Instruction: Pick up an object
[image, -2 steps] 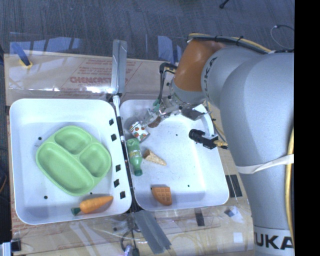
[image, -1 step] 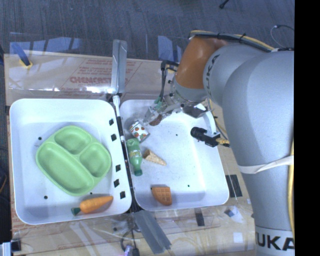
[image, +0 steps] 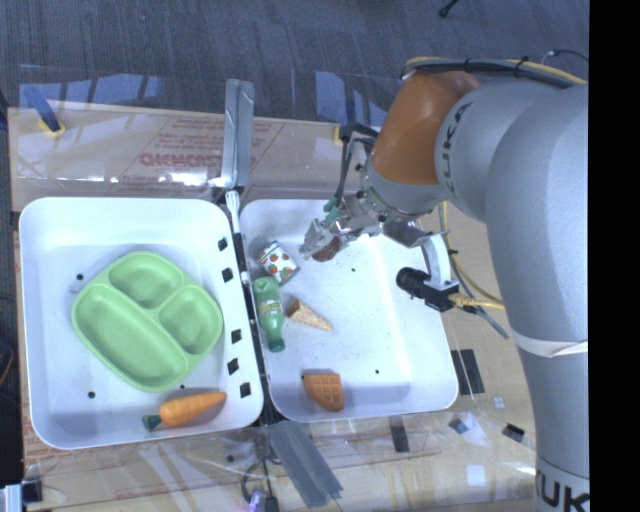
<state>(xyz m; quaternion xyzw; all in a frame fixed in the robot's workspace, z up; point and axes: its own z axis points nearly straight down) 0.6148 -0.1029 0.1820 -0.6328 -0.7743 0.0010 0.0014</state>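
Two white bins sit side by side on the bench. The left bin (image: 45, 330) holds 1 green divided plate (image: 147, 318) w/ three sections and 1 toy carrot (image: 187, 408) near its front edge, lying roughly left-right, leafy end to the left. The right bin (image: 420, 340) holds 4 loose items: 1 small printed can (image: 278, 262) near the divider, 1 green bottle (image: 268, 313) just below it, long axis running front to back along the divider, cap end toward the front; 1 cone-shaped wedge (image: 309, 317) just right of the bottle, tip pointing right; 1 orange waffle-like piece (image: 324, 391) at the front wall. The grey arm w/ orange band reaches in from the right; its gripper (image: 325, 238) hangs over the right bin's back area, near the can. A small dark brown object (image: 324, 251) sits at the fingertips; can't tell whether it's clamped or just beneath them.
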